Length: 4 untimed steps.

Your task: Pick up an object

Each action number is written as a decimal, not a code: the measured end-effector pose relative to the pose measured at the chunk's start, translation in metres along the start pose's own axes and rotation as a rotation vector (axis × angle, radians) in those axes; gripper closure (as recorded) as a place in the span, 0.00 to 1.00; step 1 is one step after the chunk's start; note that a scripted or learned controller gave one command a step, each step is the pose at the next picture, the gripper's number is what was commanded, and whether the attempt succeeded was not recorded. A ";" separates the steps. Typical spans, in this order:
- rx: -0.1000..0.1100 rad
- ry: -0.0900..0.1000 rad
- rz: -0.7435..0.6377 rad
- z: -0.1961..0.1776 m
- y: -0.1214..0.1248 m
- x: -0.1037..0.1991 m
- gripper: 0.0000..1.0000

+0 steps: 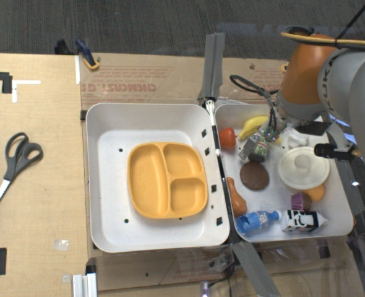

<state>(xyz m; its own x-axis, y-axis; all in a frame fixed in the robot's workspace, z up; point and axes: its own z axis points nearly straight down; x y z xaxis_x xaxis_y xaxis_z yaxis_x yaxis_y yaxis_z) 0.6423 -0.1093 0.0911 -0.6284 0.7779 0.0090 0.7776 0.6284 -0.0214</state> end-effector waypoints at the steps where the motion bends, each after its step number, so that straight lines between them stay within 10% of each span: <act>1: -0.018 -0.014 -0.005 -0.011 0.006 -0.001 1.00; 2: -0.009 -0.001 -0.005 -0.010 0.004 0.002 0.00; 3: -0.022 -0.009 0.097 -0.001 -0.002 0.012 0.00; 4: -0.023 -0.012 0.095 -0.011 -0.002 0.011 1.00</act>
